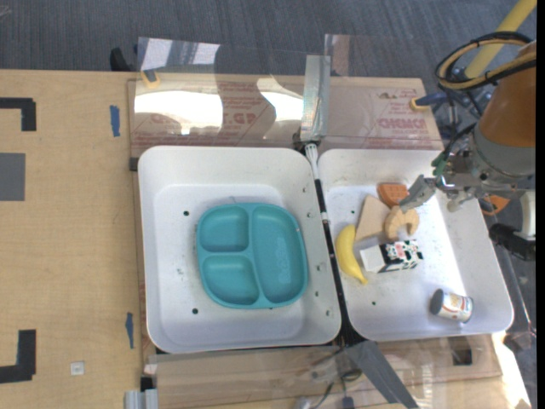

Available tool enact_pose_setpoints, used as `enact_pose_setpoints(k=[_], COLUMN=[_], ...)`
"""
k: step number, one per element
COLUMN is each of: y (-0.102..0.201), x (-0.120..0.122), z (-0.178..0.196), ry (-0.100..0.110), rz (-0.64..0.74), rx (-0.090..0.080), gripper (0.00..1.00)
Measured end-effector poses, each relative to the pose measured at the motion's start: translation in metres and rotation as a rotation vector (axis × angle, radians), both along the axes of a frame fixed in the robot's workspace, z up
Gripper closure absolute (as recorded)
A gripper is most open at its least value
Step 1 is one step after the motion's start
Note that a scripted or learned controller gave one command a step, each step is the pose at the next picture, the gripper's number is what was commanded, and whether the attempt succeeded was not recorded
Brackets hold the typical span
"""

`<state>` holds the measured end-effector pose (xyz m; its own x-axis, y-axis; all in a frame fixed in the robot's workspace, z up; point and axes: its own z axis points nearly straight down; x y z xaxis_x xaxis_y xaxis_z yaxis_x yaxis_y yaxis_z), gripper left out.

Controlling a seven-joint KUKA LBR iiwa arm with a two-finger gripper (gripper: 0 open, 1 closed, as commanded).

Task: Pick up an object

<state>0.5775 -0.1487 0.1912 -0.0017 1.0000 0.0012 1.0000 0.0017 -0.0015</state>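
We see two white bins side by side on the surface, the left bin (162, 228) holding a teal divided plate (252, 255) at its middle. The right bin (485, 301) carries the things to pick. A yellow banana (348, 253) lies along its left wall. Just beside it sit a tan wedge-shaped block (371, 218), a pale beige lump (400, 223) and an orange piece (392, 193), crowded together near the middle of the bin toward its far edge. A small black-and-white box (394, 255) lies touching the banana's right side, just nearer to us than the beige lump. A small silver can (451, 306) rests on its side near the bin's near right corner, well apart from the rest.

The arm (511, 126) reaches in over the right edge of the right bin. Its pincer (430, 186) hangs above the far part of that bin, one grey finger (417, 194) slanting down toward the beige lump and the orange piece. We cannot tell whether the pincer is released or clenched, and we see nothing held in it.
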Motion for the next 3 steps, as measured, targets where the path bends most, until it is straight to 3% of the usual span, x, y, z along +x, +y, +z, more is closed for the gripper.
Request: enact_pose_setpoints(k=[1, 2, 3], y=[0.009, 0.01, 0.01], x=[0.033, 0.036, 0.035], z=[-0.097, -0.084, -0.086], ry=[-0.018, -0.026, -0.023], rz=[0.001, 0.001, 0.001], rx=[-0.004, -0.003, -0.003], gripper=[0.0, 1.0, 0.0])
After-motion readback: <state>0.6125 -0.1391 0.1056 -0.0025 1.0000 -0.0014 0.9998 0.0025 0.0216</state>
